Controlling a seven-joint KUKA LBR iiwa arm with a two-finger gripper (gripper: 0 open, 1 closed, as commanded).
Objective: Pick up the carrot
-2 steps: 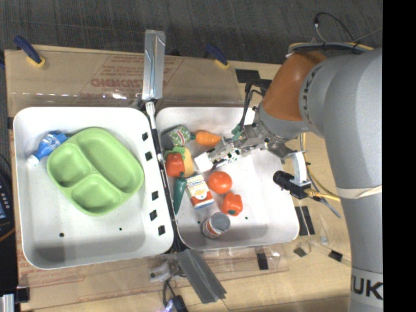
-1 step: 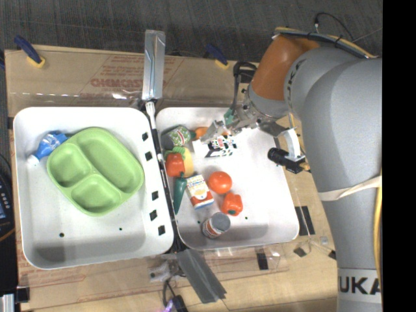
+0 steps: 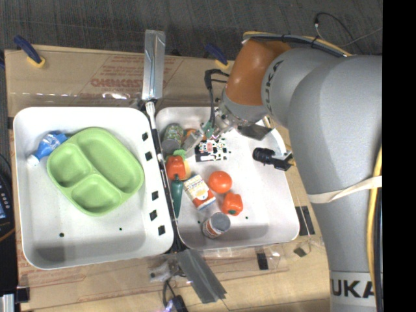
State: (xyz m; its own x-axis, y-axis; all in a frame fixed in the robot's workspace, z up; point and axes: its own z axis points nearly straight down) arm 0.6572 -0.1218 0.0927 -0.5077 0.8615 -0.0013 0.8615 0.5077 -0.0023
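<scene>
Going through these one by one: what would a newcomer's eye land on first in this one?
Probably the big grey arm with its orange band, reaching in from the right so that its hand sits low over the right bin's far left corner. Next, the green divided plate in the left bin, then the clutter of small orange and red items beside the hand.

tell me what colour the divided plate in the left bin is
Light green divided plate, clearest in the camera view.
</scene>
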